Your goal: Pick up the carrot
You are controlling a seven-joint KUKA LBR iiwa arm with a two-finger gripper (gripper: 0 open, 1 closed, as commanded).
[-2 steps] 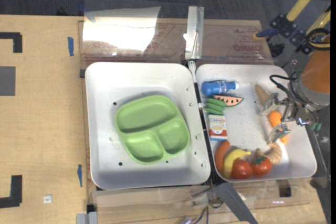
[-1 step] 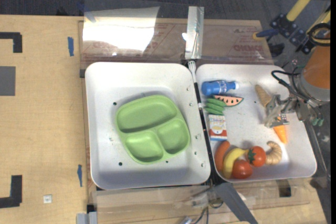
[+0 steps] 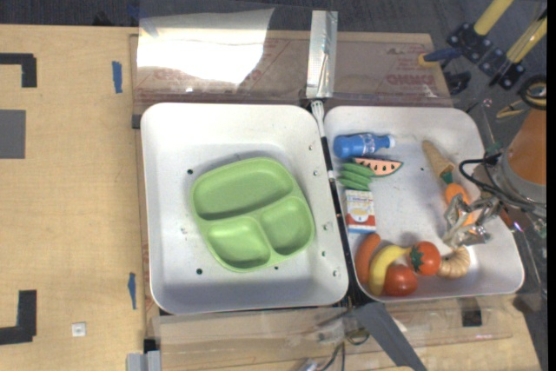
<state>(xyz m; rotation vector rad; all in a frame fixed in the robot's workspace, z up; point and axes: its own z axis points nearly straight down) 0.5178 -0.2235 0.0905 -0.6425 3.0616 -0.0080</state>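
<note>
The carrot (image 3: 453, 189) is orange with a small green top and lies at a slant in the right part of the right bin (image 3: 408, 122). Its lower end runs under my gripper (image 3: 467, 220), which reaches in from the right and sits low over it. The metal fingers (image 3: 454, 224) stand apart on either side of the carrot's lower end, so the gripper is open. The grey wrist with its orange band (image 3: 526, 154) and cables hides the bin's right rim.
A tan cone (image 3: 436, 156) lies just above the carrot. A croissant-like piece (image 3: 455, 262), tomatoes (image 3: 425, 258), a banana (image 3: 383, 263), a small carton (image 3: 360, 210), green pods (image 3: 354, 176), a watermelon slice (image 3: 383, 167) and a blue bottle (image 3: 362, 143) share the bin. The left bin holds a green divided plate (image 3: 252, 211).
</note>
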